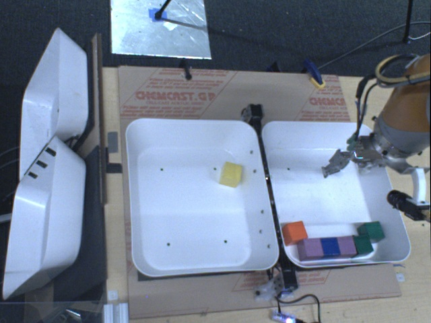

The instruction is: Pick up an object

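My gripper [335, 163] hangs over the upper middle of the right bin [316, 136], reaching in from the right below the orange-banded wrist. Nothing shows on it. Along the near wall of that bin lie an orange block [294, 232], a purple and blue block [328, 247] and green blocks [369, 234], all well below the gripper. A yellow block [231, 174] lies alone near the middle of the left bin [168, 136].
A black divider [268, 180] runs between the two bins. White plastic housings [47, 167] stand at the far left. A shiny metal sheet [161, 19] lies behind the bench. Cables trail at the upper right.
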Robot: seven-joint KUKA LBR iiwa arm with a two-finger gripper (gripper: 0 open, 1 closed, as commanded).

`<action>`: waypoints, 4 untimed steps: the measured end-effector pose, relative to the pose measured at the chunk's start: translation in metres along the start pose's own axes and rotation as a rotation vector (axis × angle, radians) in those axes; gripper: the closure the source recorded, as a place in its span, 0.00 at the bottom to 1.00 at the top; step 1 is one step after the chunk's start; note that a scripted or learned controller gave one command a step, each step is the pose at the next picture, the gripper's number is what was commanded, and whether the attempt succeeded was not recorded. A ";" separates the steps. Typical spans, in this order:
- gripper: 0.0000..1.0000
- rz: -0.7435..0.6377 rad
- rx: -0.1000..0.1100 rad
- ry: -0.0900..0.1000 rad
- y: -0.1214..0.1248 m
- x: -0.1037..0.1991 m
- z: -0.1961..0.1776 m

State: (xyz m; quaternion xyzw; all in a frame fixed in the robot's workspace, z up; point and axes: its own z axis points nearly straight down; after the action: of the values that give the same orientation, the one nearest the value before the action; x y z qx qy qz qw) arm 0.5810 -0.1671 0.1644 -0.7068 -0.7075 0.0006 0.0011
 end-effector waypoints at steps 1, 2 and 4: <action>0.00 0.001 0.000 0.000 0.002 0.001 0.042; 1.00 0.001 -0.004 -0.001 0.003 0.000 0.029; 1.00 0.000 -0.008 -0.002 0.015 0.004 -0.076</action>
State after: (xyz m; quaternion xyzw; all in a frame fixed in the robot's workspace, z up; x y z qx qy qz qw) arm 0.5961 -0.1632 0.2403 -0.7068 -0.7074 -0.0016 -0.0024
